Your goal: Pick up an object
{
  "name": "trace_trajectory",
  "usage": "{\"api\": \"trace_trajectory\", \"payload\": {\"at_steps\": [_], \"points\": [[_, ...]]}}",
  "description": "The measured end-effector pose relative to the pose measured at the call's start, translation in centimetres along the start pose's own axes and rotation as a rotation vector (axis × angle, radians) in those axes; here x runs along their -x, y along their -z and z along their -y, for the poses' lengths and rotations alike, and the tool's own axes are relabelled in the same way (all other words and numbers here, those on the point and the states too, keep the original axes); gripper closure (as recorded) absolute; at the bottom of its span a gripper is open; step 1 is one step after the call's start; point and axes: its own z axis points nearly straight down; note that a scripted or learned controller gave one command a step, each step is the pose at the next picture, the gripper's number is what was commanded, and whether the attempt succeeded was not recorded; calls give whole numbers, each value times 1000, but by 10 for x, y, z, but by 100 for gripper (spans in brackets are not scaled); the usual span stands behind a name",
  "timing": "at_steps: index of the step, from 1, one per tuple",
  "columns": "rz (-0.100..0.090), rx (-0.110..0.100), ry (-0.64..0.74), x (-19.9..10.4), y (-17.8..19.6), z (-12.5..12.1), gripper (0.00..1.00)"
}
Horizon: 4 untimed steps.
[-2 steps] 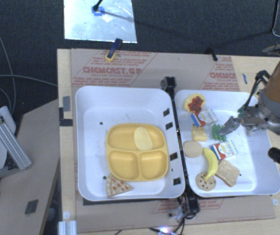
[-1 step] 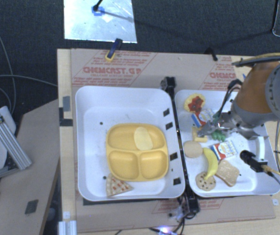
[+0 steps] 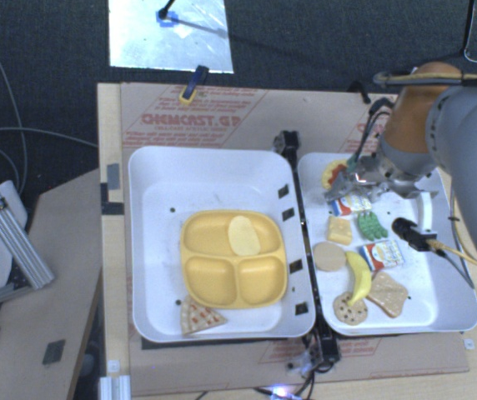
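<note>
The gripper [image 3: 344,182] is seen low over the far end of the right bin [image 3: 455,307], its grip not discernible, while toy food is spread just below it: cheese [image 3: 339,229], a green piece [image 3: 372,225], a banana [image 3: 359,277] and toast [image 3: 387,293].

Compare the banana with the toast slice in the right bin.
The banana is yellow, long and curved; the toast is tan, flat and roughly square. The banana runs nearly lengthwise down the bin, while the toast sits turned like a diamond. Both lie side by side near the right bin's front edge.
</note>
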Motion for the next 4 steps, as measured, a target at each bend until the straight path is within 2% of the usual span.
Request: {"api": "trace_trajectory", "payload": {"at_steps": [1,2,3,4], "points": [[-1,-2,-1,-22,8,-23,0],[0,-5,-8,-5,0,-21,0],[0,-7,-3,-26,-1,-9,0],[-1,-3,-2,-25,11,-11,100]]}}
